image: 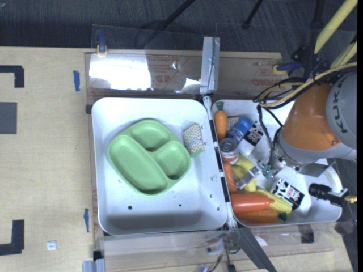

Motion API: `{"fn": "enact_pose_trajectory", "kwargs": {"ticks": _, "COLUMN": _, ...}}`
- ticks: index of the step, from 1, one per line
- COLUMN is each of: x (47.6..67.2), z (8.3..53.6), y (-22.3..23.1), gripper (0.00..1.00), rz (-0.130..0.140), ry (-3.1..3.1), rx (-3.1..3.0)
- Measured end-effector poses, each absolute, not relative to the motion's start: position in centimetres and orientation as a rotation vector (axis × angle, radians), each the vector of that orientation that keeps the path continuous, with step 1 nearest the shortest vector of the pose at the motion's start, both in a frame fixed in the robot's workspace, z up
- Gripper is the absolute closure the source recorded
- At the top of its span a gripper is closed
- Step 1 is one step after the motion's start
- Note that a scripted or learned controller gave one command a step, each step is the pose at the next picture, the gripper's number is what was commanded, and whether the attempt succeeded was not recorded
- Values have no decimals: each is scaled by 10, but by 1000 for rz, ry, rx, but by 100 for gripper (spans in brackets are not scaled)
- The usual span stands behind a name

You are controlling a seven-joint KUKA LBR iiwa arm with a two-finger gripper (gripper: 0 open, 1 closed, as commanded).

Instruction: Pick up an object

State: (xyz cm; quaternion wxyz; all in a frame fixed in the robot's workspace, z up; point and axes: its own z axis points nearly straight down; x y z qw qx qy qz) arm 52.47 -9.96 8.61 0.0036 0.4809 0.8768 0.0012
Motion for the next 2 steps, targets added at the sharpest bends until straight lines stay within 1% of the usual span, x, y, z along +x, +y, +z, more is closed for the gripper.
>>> {"fn": "enact_pose_trajectory", "kwargs": {"ticks": 1, "x": 527, "z": 94, "y": -100, "gripper": 100, "rz": 7, "ry": 2742, "rx": 1512}}
{"fn": "enact_pose_trajectory", "kwargs": {"ticks": 2, "x": 574, "z": 182, "y": -15, "gripper": 100, "rz": -1, "ry": 2833, "rx": 1360}}
